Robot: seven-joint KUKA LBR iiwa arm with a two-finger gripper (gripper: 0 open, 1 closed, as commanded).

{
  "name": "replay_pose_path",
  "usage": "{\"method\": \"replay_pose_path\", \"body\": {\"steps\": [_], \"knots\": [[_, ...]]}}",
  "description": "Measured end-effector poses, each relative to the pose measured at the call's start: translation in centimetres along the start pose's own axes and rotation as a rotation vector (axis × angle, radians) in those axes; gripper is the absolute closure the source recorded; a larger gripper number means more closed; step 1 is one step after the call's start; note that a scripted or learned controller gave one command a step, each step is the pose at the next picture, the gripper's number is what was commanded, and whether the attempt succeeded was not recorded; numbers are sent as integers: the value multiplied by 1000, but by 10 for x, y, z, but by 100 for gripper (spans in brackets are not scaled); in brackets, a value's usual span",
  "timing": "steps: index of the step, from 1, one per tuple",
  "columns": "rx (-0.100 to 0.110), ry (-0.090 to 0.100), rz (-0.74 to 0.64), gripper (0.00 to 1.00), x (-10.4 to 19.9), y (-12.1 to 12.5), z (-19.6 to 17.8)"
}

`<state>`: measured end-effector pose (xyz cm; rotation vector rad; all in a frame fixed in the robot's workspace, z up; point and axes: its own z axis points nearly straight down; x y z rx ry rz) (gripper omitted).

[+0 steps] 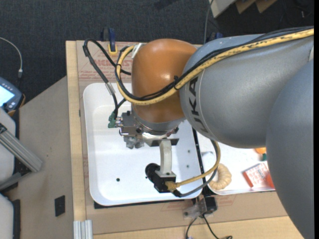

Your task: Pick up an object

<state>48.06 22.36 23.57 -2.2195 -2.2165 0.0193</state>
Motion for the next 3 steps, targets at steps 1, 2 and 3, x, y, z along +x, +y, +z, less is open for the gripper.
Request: {"method": "replay_pose_path", "body": {"steps": [1,2,3], "knots": [[-18,6,1,100,1,70,-15],[-1,2,0,100,1,64,93],[-10,5,0,0,1,66,87]]}}
